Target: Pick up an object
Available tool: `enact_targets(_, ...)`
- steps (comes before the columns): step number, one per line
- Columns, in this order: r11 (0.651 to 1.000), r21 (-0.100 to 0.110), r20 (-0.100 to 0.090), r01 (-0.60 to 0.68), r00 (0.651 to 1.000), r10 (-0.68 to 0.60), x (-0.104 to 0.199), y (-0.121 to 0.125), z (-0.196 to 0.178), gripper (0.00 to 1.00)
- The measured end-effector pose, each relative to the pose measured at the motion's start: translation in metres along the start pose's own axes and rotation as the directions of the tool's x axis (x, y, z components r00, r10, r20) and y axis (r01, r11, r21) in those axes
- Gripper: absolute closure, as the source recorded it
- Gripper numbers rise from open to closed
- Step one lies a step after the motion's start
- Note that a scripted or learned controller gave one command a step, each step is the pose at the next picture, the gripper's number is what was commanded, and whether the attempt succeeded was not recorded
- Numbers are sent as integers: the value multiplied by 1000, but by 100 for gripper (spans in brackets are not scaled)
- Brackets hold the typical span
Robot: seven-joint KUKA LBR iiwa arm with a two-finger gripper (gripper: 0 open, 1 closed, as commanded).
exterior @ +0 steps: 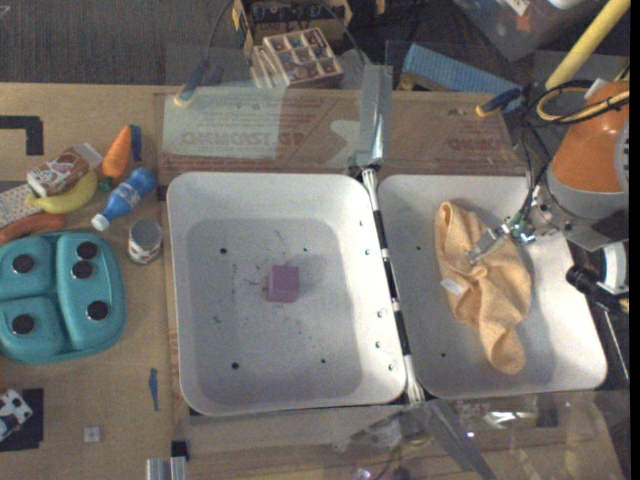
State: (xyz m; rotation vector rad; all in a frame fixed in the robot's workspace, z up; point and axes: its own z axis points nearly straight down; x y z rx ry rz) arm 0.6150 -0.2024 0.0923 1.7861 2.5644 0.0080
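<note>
One cloth (485,283), yellow, lies in the right bin (585,368), long axis 11-to-5; we see the gripper (487,246) at its upper part, tips on the fabric, apparently narrow, nothing visibly held.

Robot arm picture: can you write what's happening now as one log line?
gripper: over right bin, at yellow cloth | grasp: unclear | purple block: left bin, untouched

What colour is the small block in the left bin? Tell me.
Purple block, plain, seen in the camera view.
</note>
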Motion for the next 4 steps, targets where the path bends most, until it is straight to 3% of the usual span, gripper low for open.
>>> enact_targets(1, 993, 15, -2, 119, 993, -119, 27, 66, 1, 0)
enact_targets(2, 996, 2, -3, 91, 996, -91, 24, 1, 0, 0)
enact_targets(3, 996, -4, -2, 90, 996, -90, 24, 3, -11, 100)
enact_targets(4, 989, 10, -10, 145, 989, -145, 49, 69, -126, 100)
